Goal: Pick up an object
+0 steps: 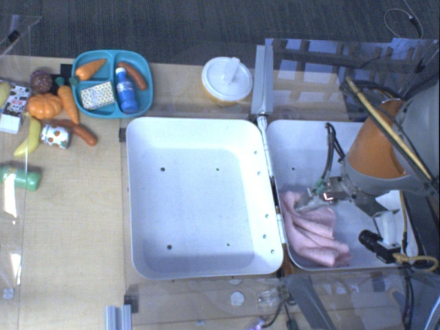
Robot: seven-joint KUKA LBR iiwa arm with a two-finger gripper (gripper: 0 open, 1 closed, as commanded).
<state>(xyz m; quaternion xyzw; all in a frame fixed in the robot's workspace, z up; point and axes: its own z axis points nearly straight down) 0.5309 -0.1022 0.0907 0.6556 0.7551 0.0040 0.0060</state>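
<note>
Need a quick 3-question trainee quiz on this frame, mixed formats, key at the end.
1. True or false: the pink cloth lies in the left bin.
2. Multiple choice: where is the gripper? A) over the blue plate B) over the right bin, at the cloth's upper edge C) above the white lidded cup
3. Fill in: the arm's band above the wrist is coloured ____.

Key: 1 false, the cloth is in the right bin. 2 B. 3 orange.
</note>
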